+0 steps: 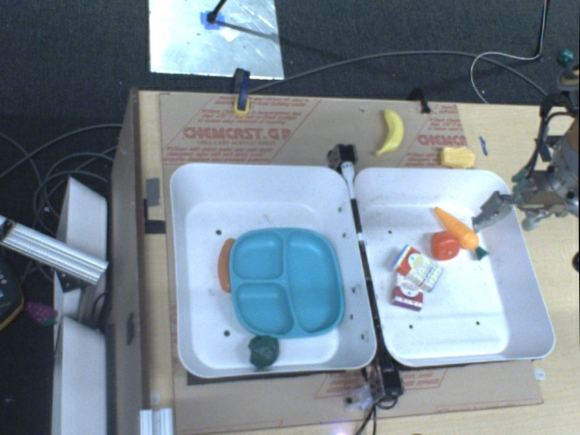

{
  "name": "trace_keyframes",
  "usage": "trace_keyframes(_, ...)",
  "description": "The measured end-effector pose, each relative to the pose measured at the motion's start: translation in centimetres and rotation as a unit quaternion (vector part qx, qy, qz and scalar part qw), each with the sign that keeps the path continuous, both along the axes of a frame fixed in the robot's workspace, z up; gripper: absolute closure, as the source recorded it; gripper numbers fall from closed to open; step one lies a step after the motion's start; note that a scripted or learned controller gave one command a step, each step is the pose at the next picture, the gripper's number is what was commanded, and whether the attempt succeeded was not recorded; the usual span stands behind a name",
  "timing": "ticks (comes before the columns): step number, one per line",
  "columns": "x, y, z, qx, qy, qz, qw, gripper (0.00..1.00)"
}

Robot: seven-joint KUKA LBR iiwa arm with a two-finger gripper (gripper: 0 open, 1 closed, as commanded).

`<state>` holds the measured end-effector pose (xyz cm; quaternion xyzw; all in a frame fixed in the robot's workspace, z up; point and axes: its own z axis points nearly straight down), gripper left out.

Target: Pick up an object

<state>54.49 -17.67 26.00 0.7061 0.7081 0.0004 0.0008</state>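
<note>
Three items in right bin (pixel 471 333): carrot (pixel 456 227), tomato (pixel 444 246) touching it, small box (pixel 414 277) nearer centre. Gripper (pixel 494 210) just right of carrot, over bin's right rim; finger state unclear. Left bin (pixel 195 198) holds blue tray (pixel 285 280).

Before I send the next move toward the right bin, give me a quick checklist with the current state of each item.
1. Tool above the right bin: ok, it sits at the bin's upper right, close to the carrot.
2. Tool carrying nothing: cannot tell; nothing is visibly between its fingers, and their state is unclear.
3. Carrot free to grasp: not ok, the red tomato lies against it.
4. Small carton clear of neighbours: ok, it lies apart near the bin's centre.
5. Left bin contents away from the arm: ok, the blue divided plate and green lump sit there.
</note>
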Motion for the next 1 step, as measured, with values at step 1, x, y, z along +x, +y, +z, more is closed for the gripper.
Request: trace_keyframes(1,3.8,-2.4,-15.69,-0.0002,-0.001,0.0,1.0,0.0)
